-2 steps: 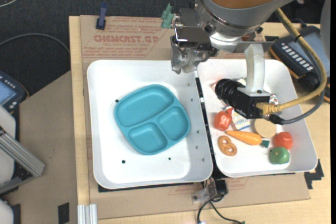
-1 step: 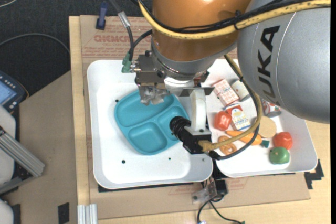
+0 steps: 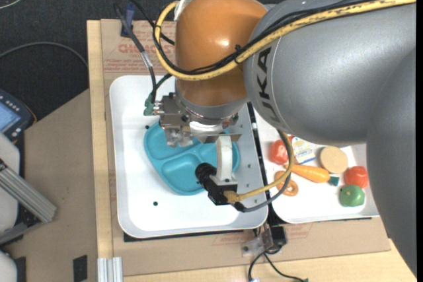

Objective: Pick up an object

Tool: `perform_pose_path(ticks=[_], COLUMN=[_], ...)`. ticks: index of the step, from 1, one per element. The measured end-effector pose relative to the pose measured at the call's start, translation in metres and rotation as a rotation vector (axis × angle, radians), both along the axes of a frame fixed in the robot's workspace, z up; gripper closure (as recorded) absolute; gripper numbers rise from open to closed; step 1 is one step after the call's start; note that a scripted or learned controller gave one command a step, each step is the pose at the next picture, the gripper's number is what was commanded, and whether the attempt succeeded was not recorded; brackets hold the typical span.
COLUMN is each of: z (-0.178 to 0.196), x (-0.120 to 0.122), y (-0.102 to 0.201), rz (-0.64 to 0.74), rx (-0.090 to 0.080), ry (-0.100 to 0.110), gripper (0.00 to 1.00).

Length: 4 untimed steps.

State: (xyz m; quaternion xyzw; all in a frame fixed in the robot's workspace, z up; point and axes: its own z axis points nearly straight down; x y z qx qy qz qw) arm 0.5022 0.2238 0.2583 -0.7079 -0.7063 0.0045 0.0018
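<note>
1. The arm [image 3: 330, 69] lies nearest the camera: a broad grey link coming in from the right, crossed by a yellow-and-black cable [image 3: 297, 20], ending in the orange band [image 3: 208, 43] above the wrist.
2. Below the band, the tool [image 3: 198, 132] hangs over the left bin [image 3: 132, 162], pointing down at its middle. The wrist hides the fingers, so I cannot tell whether they are wide, narrow or holding anything.
3. A teal tray [image 3: 175, 165] with moulded compartments lies in the left bin, right under the tool; its far part is hidden by the wrist.
4. A white bracket [image 3: 225, 158] and a black fitting [image 3: 210, 183] with a yellow cable sit on the tool's near side, above the tray's right edge.
5. The right bin [image 3: 310, 208] touches the left bin along its side; the arm covers its far part.
6. In the right bin, near its left wall, lies a red piece [image 3: 280, 152], with an orange carrot [image 3: 310, 173] just near of it.
7. Beside these is a small white-and-yellow packet [image 3: 303, 151] and a tan round disc [image 3: 333, 159].
8. Further right are a red tomato [image 3: 357, 176] and, just near of it, a green pepper [image 3: 351, 195].
9. An orange ring [image 3: 289, 189] lies near the carrot's left end.
10. Both bins rest on a brown bench [image 3: 102, 76] with red printing at its far left.
</note>
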Motion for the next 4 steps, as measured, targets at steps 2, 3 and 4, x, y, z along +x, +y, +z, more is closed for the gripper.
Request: perform_pose_path(ticks=[2,3,4], z=[0.226,0.236,0.143], x=[-0.015,-0.014,-0.024], y=[-0.013,-0.012,-0.034], rz=[0.004,0.005,-0.001], rx=[0.006,0.007,0.000], ry=[-0.013,-0.015,0.000], gripper=[1.00,1.00,1.00])
